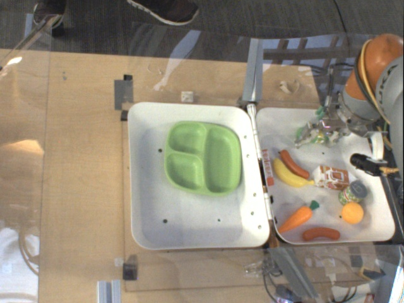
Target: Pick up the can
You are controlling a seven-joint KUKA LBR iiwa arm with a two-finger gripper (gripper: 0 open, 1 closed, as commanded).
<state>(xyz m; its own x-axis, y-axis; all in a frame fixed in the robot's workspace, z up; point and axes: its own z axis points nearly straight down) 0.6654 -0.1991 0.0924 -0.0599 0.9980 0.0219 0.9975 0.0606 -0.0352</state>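
The can (353, 193) lies in the right bin (278, 122) near its right side, with a grey round end and a green and yellow body. It sits between a small carton (332, 177) and an orange (352, 213). My gripper (320, 132) hangs over the far part of the right bin, well behind the can and apart from it. Nothing shows in its grasp. The grey arm with its orange band (379, 55) comes in from the upper right.
A red sausage (294, 163) and a banana (291, 175) lie left of the carton. At the bin's front edge are a carrot (297, 218) and another sausage (320, 234). The left bin (145, 188) holds a green divided plate (204, 158). A black part (369, 164) juts in at the right.
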